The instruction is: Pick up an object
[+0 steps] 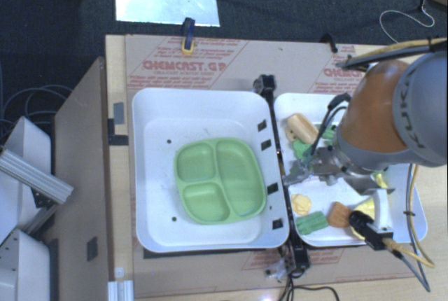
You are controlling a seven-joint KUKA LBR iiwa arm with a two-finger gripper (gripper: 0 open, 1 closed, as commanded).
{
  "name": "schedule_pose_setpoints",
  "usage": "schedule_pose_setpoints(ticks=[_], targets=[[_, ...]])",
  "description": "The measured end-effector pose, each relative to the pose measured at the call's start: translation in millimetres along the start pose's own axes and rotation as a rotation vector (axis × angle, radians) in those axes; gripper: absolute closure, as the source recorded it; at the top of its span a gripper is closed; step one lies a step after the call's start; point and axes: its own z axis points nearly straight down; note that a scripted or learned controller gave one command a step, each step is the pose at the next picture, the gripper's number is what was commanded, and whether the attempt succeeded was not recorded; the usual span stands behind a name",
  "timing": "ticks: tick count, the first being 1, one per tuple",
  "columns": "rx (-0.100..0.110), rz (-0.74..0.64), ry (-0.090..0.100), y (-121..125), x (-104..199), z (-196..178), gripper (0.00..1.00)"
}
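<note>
arm (399,110) looms closest to the lens, blocking much of the right bin (413,212). gripper (302,172) sits low by the divider; can't tell its state. i'd go for the yellow piece (302,204) just below it, green piece (311,222) past that.

Green divided plate (218,180) lies in left bin (150,152). Arm (392,110) hangs over right bin (308,240), gripper (302,173) near its left wall. Around it: tan bread piece (302,127), yellow piece (301,204), green piece (312,222), orange piece (339,214).
</note>
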Motion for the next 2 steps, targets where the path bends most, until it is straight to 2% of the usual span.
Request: schedule_pose_setpoints(ticks=[1, 2], targets=[[0.000, -0.001, 0.000, 0.0, 1.2, 0.0, 0.00], [0.001, -0.008, 0.003, -0.4, 68.4, 0.4, 0.00]])
